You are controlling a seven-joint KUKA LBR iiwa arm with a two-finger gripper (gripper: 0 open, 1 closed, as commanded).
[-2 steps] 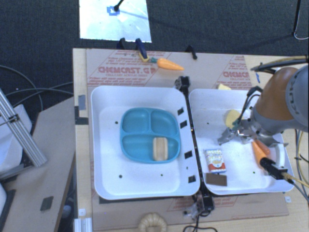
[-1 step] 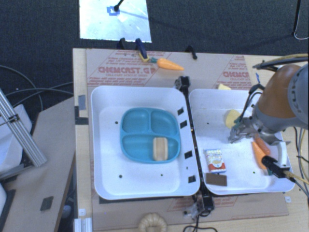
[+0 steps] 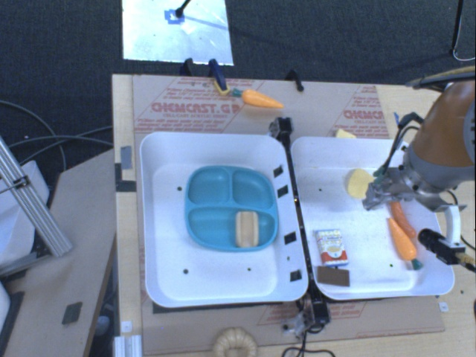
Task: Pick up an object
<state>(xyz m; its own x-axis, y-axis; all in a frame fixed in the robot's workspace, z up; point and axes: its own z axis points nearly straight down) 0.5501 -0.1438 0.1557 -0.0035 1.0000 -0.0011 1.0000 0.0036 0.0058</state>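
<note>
The right bin holds a pale yellow lump near its back. Two orange carrots lie side by side at its right, a small red and white carton sits at its front left, and a brown square lies just below the carton. My gripper hangs low over the right bin, right beside the yellow lump's lower right edge and just left of the carrots' upper ends. Nothing shows held in it.
The left bin carries a blue divided plate with a tan bread slice in its front compartment. Another carrot lies on the cardboard behind the bins. A yellow scrap sits at the right bin's back rim.
</note>
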